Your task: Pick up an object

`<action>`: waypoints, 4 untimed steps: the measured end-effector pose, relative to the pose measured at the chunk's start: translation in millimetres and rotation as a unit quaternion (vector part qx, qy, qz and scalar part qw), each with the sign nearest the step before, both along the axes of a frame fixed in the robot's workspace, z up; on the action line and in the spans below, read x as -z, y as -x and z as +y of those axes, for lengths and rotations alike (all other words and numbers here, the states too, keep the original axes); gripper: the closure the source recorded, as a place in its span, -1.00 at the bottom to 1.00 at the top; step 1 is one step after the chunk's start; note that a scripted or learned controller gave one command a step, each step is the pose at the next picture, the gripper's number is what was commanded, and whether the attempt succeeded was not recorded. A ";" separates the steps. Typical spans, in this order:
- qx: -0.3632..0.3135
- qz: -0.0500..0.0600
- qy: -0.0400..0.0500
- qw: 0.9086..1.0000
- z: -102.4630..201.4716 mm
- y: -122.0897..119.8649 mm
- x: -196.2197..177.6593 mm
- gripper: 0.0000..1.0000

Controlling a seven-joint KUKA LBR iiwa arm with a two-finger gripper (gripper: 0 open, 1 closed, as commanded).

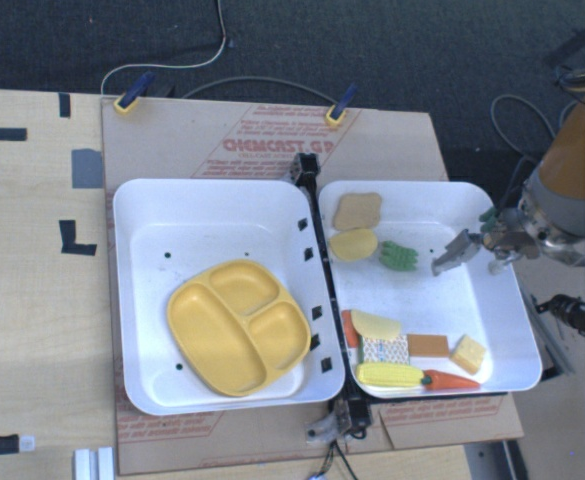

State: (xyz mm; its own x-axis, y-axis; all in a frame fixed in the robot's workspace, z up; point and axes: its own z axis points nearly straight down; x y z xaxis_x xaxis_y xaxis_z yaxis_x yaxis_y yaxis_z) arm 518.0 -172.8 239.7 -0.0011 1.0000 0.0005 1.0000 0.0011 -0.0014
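From above, the bench is showing two shallow white bins sitting side by side on a brown cardboard sheet (272,143), which two clips, one yellow (129,100) and one blue (342,101), are pinning at its far edge. The left bin (142,218) is carrying a yellow divided plate (237,325) with three compartments, lying flat toward the near right of that bin. The right bin (442,203) is holding a scatter of toy food. Near its far left corner a tan bread slice (357,210) is lying, and a pale yellow potato-shaped piece (353,244) is sitting just in front of it, touching or nearly so. A green leafy piece (399,257) is resting just beside the yellow piece, to its right. Along the near wall a cluster is gathering: a yellow wedge (375,323), a patterned cracker-like block (384,349), a corn cob (389,374), an orange carrot (450,379), a brown block (428,345) and a cheese cube (469,354), most of them touching or just beside one another.

The arm is reaching in from the right, its orange band showing at the edge, and the gripper (450,255) is hanging over the right half of the right bin, tilted, with its grey tip pointing toward the green piece yet staying apart from it. Nothing is sitting between its fingers; how wide they are standing I cannot tell from this angle.
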 end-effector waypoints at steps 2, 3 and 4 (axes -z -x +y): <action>0.000 0.000 0.001 1.000 34.5 -90.1 155.8 -1.00; -0.001 -0.002 0.000 1.000 54.2 -131.7 154.4 -1.00; -0.001 0.005 0.001 1.000 60.6 -148.7 156.1 -1.00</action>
